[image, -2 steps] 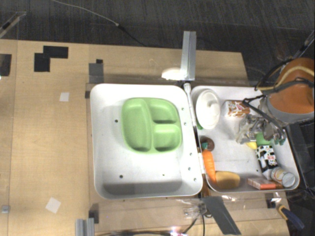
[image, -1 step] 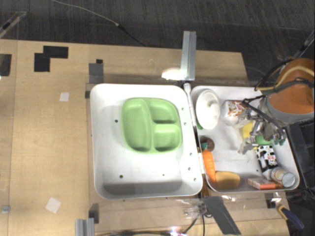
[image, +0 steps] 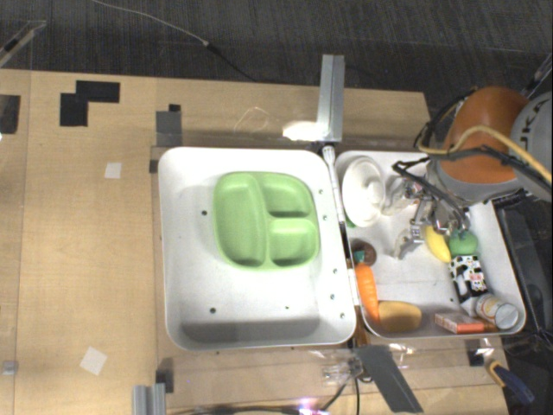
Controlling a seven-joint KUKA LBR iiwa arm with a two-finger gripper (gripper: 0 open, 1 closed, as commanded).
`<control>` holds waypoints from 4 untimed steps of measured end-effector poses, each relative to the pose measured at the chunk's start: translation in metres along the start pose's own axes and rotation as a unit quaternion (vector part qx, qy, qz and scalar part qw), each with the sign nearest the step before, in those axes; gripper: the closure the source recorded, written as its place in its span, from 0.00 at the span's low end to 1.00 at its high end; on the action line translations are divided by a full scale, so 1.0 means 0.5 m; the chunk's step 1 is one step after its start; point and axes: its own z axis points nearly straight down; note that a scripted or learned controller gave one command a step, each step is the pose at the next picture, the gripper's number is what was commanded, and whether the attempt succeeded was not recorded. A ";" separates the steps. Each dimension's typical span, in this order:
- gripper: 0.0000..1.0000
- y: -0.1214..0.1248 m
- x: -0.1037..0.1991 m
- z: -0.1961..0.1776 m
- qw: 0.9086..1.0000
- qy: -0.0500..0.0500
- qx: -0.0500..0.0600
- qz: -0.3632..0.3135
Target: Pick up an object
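One camera hangs above the bench (image: 78, 258) and looks down at a slant, far enough off to take in both white bins: the left bin (image: 186, 301) and the right bin (image: 510, 275). The arm (image: 488, 145) enters from the right.

floor: dark grey carpet (image: 216, 15), thin pale cable (image: 130, 11) trailing across | desk (image: 78, 266): light wood, black patches (image: 86, 100) at far left, small pale squares (image: 113, 170) on top | light: bright glare spot (image: 301, 131) near far edge
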 end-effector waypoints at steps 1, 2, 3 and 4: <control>0.00 -0.067 0.144 -0.006 0.999 0.000 0.001 0.051; 0.00 -0.076 0.084 -0.003 0.997 0.000 0.001 0.081; 0.00 -0.063 0.052 -0.002 0.990 0.000 0.001 0.144; 0.00 -0.129 0.123 -0.003 0.977 -0.001 0.001 0.213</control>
